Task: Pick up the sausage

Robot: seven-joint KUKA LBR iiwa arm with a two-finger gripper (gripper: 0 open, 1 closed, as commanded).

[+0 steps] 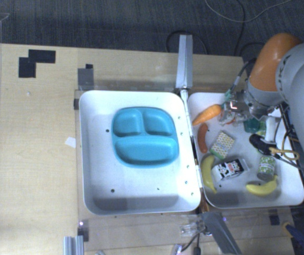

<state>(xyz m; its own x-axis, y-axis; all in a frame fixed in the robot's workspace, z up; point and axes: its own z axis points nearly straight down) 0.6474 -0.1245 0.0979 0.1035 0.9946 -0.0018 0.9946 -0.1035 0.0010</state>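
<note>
Looking down at a slant, the one camera view is set out below.
Counter [35,142]: a pale wooden surface is seen bearing two shallow white bins side by side.
Left bin [93,158]: a blue divided plate [144,136] is seen lying in its middle, with three compartments.
Right bin [295,193]: a scatter of small things is held in it.
Sausage [202,136]: a slim reddish-orange piece is seen lying lengthwise near the right bin's left wall, just below the carrot, apart from the gripper.
Carrot [207,113]: it is laid at a slant in the upper left of the right bin, its thick end toward the gripper.
Arm [301,73]: it is seen reaching in from the right, grey with an orange band above the wrist.
Gripper [233,109]: it is placed low over the upper part of the right bin, just beside the carrot's thick end.
Fingers: whether they are spread or pressed together cannot be told.
Bananas: one [208,172] is laid along the left wall below the sausage; another [262,187] is laid near the front wall.
Checkered packet [223,143]: it is seen between the sausage and the black-and-white carton [229,169].
Small jar [267,166]: it is stood just above the second banana.
</note>
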